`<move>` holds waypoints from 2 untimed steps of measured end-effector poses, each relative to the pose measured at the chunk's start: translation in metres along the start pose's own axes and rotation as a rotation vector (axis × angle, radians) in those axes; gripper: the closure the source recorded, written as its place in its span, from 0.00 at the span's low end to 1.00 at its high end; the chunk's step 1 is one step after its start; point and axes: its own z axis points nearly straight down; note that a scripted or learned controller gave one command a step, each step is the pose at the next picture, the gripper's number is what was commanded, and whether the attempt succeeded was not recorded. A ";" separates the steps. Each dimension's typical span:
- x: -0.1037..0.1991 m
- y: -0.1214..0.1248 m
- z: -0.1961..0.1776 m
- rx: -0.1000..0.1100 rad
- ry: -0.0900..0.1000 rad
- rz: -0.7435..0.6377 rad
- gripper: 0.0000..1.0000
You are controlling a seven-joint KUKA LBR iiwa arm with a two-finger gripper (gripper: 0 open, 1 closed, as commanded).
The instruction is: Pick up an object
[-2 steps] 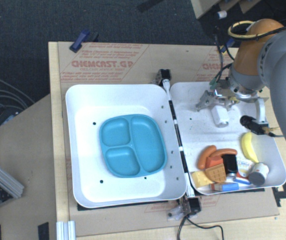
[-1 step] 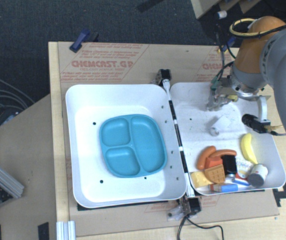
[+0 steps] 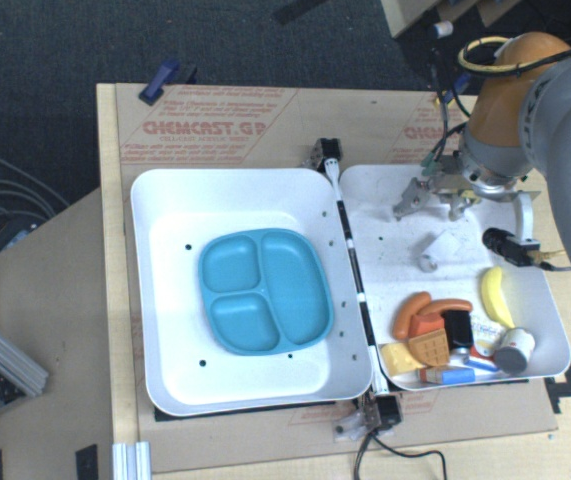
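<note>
Dark carpet around cardboard-topped bench, two white bins. Gripper over right bin far end, fingers spread, nothing between them. Toy pile well apart, nearer camera; banana beside. Grasp not yet made; descent and lift remain.

Right bin: bare floor at centre and 9 o'clock side, open for passage. Toy pile crowds 5 o'clock corner; banana lies along 3 o'clock wall.
</note>
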 end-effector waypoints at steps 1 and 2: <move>0.031 0.003 0.009 -0.012 0.003 -0.002 0.00; 0.039 -0.071 0.009 -0.020 0.002 -0.002 0.00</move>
